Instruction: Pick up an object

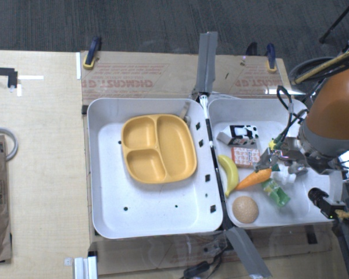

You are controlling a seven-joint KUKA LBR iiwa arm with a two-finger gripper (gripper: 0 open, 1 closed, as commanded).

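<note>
- The gripper hangs low over the right bin, just beside the leafy end of a toy carrot; whether it is released or clenched cannot be told from this slant, as the wrist hides it.
- The carrot lies tilted near the middle of the right bin, its orange tip toward the banana and its green top toward the arm.
- It is probably hollow plastic: light, stiff, smooth and tapered, so it could squirt out of a pinch near the thin end.
- The best hold looks to be across the thick orange shoulder, jaws set square to its long axis.
- The egg-shaped brown ball would likely roll; the small printed box lies flat and offers little edge.
- The yellow divided plate sits in the left bin, well apart.
</note>
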